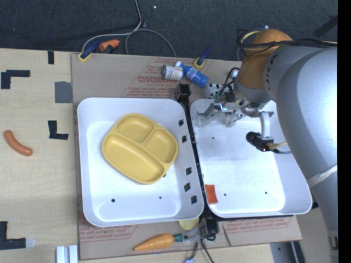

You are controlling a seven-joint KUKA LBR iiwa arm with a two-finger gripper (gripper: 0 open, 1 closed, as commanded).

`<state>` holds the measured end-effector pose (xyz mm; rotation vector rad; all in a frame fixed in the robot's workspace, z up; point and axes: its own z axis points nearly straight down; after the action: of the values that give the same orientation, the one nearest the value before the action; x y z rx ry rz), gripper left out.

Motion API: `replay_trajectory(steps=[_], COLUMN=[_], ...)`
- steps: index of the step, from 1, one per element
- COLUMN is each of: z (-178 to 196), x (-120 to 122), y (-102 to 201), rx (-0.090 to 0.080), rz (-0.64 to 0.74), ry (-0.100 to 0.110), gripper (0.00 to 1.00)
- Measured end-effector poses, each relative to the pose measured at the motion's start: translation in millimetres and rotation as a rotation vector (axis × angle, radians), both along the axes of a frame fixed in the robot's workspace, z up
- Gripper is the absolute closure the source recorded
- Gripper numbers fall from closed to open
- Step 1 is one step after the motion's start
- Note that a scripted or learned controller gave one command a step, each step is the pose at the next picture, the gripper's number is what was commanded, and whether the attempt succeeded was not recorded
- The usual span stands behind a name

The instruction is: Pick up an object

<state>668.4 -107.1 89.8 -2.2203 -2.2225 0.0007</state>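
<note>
A yellow divided plate lies flat in the left white bin, slightly above the bin's middle. My gripper hangs low over the far left corner of the right white bin, close to its top rim and well to the right of the plate. I see nothing held in it. The grey arm with its orange band covers the right bin's upper right part and hides what lies beneath it.
A small orange tag sits at the right bin's near left edge. Outside the bins lie a blue and white bottle behind them, a carrot in front, and a sausage far left. Black clips join the bins.
</note>
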Motion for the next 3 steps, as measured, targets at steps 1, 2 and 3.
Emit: replay_trajectory(steps=[1,2,3], z=[-4,-4,6], x=[-19,1,1], y=[12,4,4], rx=[-0.004,0.0,-0.001], rz=[-0.001,0.001,0.002], ry=[-0.004,-0.002,-0.003], gripper=[0.0,0.0,1.0])
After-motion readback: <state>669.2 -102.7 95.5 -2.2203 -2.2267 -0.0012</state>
